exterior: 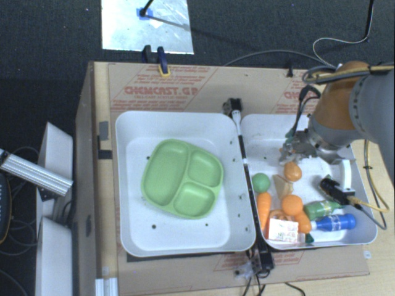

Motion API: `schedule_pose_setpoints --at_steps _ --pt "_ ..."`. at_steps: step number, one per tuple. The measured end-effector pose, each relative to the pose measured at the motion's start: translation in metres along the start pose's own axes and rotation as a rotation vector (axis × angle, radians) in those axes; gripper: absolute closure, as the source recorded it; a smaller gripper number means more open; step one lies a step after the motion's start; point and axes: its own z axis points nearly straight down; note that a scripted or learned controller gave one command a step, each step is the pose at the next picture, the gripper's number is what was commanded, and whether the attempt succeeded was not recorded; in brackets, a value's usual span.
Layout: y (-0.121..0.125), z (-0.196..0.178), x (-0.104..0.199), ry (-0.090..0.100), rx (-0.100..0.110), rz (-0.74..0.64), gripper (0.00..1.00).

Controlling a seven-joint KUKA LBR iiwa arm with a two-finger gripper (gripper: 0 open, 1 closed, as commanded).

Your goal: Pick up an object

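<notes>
**Arm over the right bin, fruit and bottles crowded below**

Nearest us, at the front edge of the right bin, we see a small white carton with red print; just beside it to the right lies a blue bottle, and touching that from above a green bottle; a carrot lies lengthwise along the bin's left wall, with a green ball at its far end; two orange fruits sit among these, one near the middle of the pile and one higher up, just below the gripper. The grey arm with its orange band reaches in from the right, and the gripper hangs over the bin's far half, just above the upper orange fruit; we cannot tell how its pincer stands, nor whether it touches the fruit. In the left bin a green divided plate lies flat near the middle.
</notes>
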Motion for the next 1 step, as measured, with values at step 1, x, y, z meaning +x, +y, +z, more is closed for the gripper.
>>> schedule_pose_setpoints --at_steps 1 --pt "-0.0759 -0.0886 -0.0049 0.000 0.000 0.002 1.00"
